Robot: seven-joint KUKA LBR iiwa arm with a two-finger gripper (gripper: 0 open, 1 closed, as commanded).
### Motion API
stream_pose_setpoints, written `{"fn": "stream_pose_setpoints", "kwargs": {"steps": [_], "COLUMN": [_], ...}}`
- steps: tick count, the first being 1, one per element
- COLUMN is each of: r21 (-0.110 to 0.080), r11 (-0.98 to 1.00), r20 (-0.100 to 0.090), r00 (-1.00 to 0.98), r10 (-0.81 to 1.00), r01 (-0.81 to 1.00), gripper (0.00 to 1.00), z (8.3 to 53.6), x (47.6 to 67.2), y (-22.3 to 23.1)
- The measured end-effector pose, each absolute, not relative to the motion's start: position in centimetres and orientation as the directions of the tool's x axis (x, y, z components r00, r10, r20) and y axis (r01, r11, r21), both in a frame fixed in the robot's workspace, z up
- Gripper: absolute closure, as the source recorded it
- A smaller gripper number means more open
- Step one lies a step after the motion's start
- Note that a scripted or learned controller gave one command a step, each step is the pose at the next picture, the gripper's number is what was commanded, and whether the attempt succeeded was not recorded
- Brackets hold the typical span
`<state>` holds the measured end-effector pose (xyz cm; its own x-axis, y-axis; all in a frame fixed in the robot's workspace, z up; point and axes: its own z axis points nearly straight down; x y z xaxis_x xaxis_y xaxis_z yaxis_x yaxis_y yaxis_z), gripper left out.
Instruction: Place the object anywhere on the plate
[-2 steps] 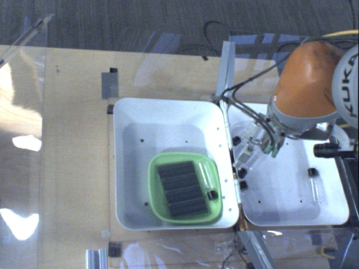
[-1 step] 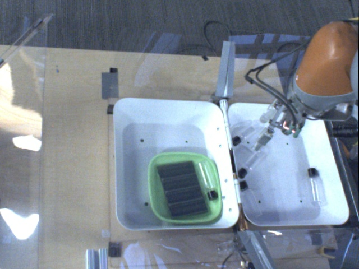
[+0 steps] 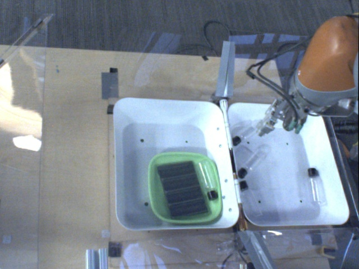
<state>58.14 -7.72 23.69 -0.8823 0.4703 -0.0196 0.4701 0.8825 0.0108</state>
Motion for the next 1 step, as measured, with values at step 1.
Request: {"fn": "stream_pose_setpoints", "kwargs": {"steps": [1], "r21": [0.004], "r11": [0.93], "r20": [-0.009], "r00": [-0.93], "r10": [0.366], "r01": [0.366], "gripper": [1.0], "z": [24.76], "x": [54.63], "y": [-3.35]}}
